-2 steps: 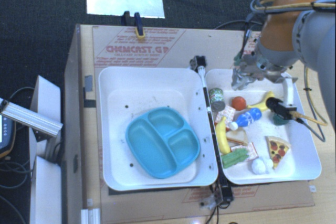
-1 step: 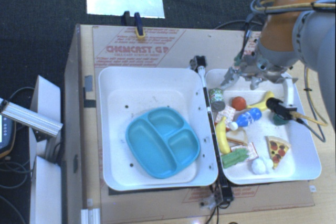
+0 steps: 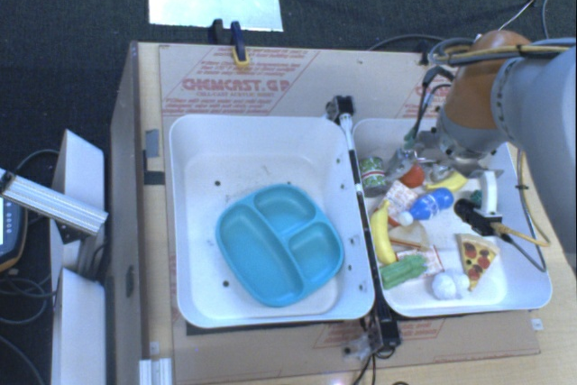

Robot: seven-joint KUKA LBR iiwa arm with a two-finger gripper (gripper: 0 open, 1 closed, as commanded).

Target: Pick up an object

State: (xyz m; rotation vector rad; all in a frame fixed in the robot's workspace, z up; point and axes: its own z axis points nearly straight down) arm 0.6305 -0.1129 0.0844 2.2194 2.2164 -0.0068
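Camera view has the arm [image 3: 505, 95] reaching in from the right, and the pincer [image 3: 424, 160] is down low over the far end of the right bin [image 3: 523, 284], right among the toys. Whether it is apart or together, I cannot tell; the wrist hides it. Nothing is seen lifted, so by my judgement the pick is not yet done: the close and the raise are all left.

Just beside the pincer sits a red piece [image 3: 413, 175], round and glossy, touching a yellow piece [image 3: 451, 182], and that red one looks the likeliest target. Near it lies a blue and white bottle [image 3: 427, 206], then a banana [image 3: 381, 233] along the bin's left wall, a green piece [image 3: 403, 270], a white ball [image 3: 444, 286] and a pizza slice [image 3: 475, 257].

Over in the left bin [image 3: 194, 194] rests a blue divided plate [image 3: 279, 243], well apart from the action.
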